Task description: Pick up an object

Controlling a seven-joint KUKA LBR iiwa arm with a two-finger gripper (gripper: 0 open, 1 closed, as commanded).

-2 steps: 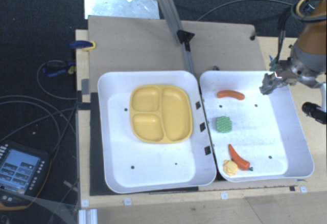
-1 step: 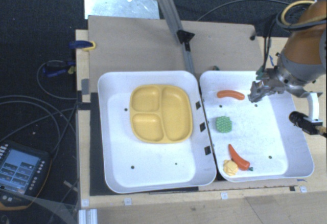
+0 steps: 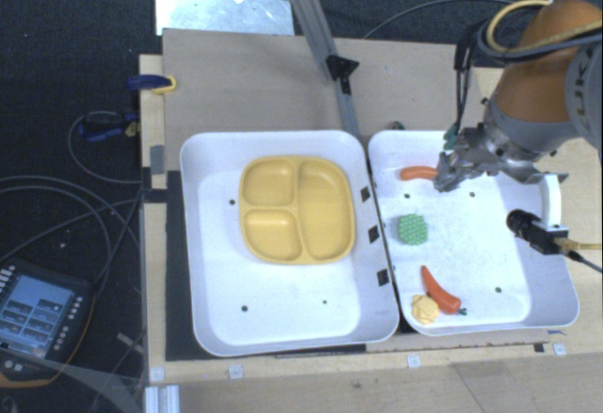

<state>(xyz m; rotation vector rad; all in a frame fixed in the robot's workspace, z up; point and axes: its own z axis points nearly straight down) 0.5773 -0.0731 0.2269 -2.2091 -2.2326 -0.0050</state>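
In the right bin (image 3: 490, 307) lie several small items. An orange sausage-shaped piece (image 3: 415, 173) rests near the bin's far left corner. A green round knobbly piece (image 3: 412, 230) sits below it. A red-orange chili-like piece (image 3: 440, 289) and a pale yellow lump (image 3: 425, 309) lie together at the near left corner. My gripper (image 3: 450, 172) hangs over the far part of the right bin, just right of the orange sausage's end. Nothing shows between its fingers.
The left bin (image 3: 217, 307) holds a yellow divided plate (image 3: 296, 209) with three compartments. A grey tripod leg (image 3: 311, 15) slants across the bench behind the bins. Cables and a pendant lie on the floor at the left.
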